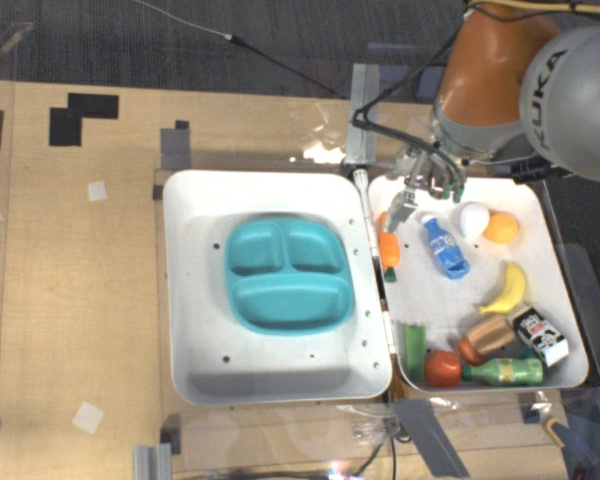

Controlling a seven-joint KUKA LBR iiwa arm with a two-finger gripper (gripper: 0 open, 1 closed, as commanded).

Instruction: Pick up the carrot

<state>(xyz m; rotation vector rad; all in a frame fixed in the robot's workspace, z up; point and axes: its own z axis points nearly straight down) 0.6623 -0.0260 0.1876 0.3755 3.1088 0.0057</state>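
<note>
Camera view looks down on two white bins; the carrot [388, 247] lies in the right bin [552, 230], tight against its left wall, orange body with a green end pointing down the frame; the gripper [408, 200] hangs just above and to the right of the carrot's upper end, nothing visible between its fingers, though how wide they stand cannot be told from this angle; the step in hand looks like the approach, with the grasp not yet made; the next move likely calls for a short shift toward the wall and a descent over the carrot's middle, fingers set across its width; the wall itself is the main obstacle, leaving little room for the finger on that side; a blue bottle [445, 247] lies just beside the carrot, and a white egg [471, 218], an orange [501, 228] and a banana [509, 289] sit farther off; the left bin [200, 268] holds a teal divided plate [288, 273].
</note>
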